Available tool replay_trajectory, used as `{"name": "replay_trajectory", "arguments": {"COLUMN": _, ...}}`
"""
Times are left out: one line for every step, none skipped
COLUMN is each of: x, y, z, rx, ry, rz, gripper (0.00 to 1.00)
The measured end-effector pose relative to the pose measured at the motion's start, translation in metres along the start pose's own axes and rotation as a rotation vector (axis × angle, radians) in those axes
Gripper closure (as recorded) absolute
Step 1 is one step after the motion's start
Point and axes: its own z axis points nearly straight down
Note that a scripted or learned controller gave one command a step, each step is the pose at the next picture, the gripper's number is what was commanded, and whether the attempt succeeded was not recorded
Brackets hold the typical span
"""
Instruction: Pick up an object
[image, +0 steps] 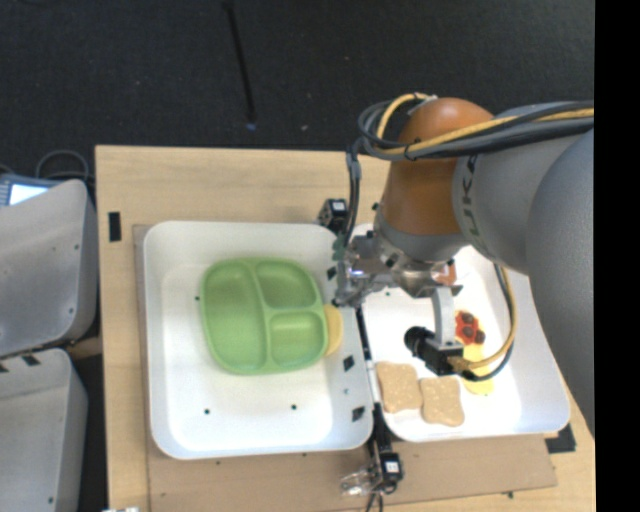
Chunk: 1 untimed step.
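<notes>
Over the right bin, the grey arm (520, 190) takes up most of the upper right, its orange band (430, 170) sitting just up and right of the claw (350, 280). The claw hangs at the wall between the two bins, low over the near edge of the left one. From this slant I cannot tell whether it is open or closed, and nothing can be seen gripped in it.

The wooden bench (220, 165) spreads out on all sides of the claw, with the left bin (250, 410) to the claw's left and the right bin (520, 390) to its right and partly under the arm.

A green plate (265, 315) with three compartments is the biggest loose thing. It lies flat in the left bin just left of the claw and a little below it, its right rim close beside the claw; whether the two touch I cannot tell.

Two tan slices lie in the right bin, below the claw and to its right: the nearer slice (398, 388) sits close to the dividing wall, and the farther slice (441, 401) touches or almost touches it on the far side.

A small yellow piece (335, 328) rests against the plate's right rim, directly below the claw and near it.

A small orange-red thing (468, 325) sits in the right bin, to the claw's right and slightly lower, well apart from it.
</notes>
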Motion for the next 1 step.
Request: {"name": "replay_trajectory", "arguments": {"x": 0.0458, "y": -0.0206, "z": 0.0, "rx": 0.001, "ry": 0.0, "rz": 0.001, "gripper": 1.0}}
